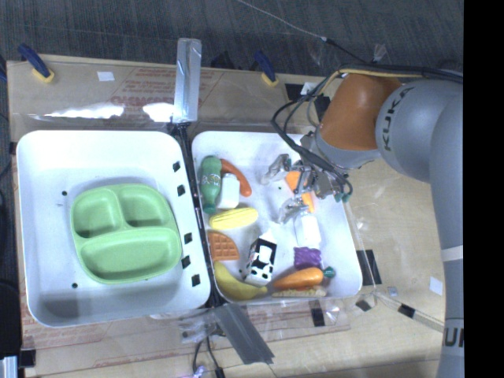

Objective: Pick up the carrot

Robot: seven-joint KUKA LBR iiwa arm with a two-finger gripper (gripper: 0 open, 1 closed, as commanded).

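The carrot, orange with a green top, lies along the front wall of the right bin, next to a purple item. My gripper hovers over the middle of that bin, well behind the carrot, and it is open. One fingertip points to the far side and the other to the near side. A small orange piece shows close to the palm, partly hidden; I cannot tell what it is. No object sits between the fingertips.
The right bin also holds a green vegetable, an orange curved item, a corn cob, a waffle, a banana, a black-and-white box and a white piece. A green divided plate rests in the left bin.
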